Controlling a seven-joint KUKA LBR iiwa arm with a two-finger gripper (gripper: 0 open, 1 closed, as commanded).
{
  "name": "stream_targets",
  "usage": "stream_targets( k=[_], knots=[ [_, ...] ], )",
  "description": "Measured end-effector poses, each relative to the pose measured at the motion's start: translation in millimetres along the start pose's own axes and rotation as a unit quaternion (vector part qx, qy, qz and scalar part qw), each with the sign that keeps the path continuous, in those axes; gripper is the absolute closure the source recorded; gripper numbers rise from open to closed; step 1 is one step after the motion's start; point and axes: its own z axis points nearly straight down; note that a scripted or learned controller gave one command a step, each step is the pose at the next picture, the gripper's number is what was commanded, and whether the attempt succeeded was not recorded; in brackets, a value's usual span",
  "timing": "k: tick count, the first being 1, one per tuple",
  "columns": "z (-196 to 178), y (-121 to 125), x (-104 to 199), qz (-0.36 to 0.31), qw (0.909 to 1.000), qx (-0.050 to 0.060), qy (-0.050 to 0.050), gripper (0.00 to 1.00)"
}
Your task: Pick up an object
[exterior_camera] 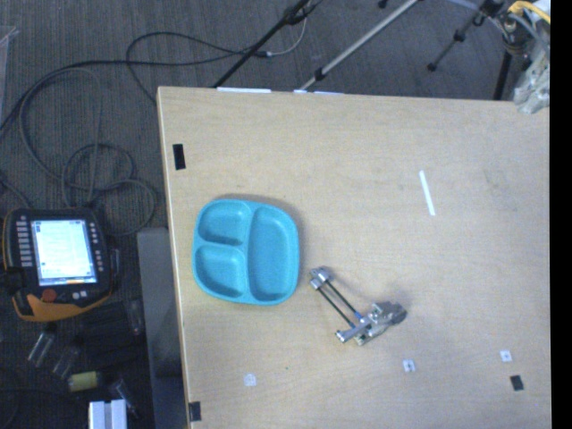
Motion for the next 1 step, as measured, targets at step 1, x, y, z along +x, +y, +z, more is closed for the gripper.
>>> stream_targets(
  k=[1],
  knots=[
    [0.1,-5.8,-30.9,0.000,1.0000,0.001,0.000,1.00]
  ],
)
